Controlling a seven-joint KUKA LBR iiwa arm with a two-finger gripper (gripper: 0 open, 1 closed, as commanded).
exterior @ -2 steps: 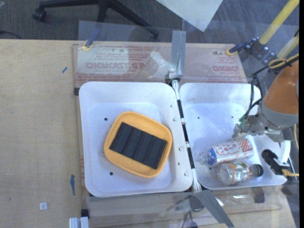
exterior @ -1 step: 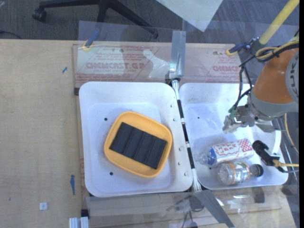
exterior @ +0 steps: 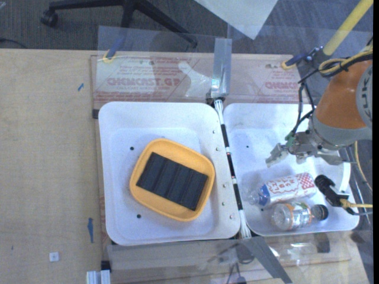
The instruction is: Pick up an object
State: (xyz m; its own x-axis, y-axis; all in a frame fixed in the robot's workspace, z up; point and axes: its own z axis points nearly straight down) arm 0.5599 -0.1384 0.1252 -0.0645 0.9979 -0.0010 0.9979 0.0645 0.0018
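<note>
Surroundings of the 2 bins

A wooden counter (exterior: pixel 41 158) carries everything, with small blue marks on its left part. A black office chair base (exterior: pixel 127 7) stands on the grey floor beyond, beside a pale sheet (exterior: pixel 240 5). Clear plastic panels with reddish lettering (exterior: pixel 145 81) lie behind the bins; a yellow rod (exterior: pixel 354 18) slants at top right.

Clear plastic bottles (exterior: pixel 294 215), matt wooden bench (exterior: pixel 41 158)
</note>
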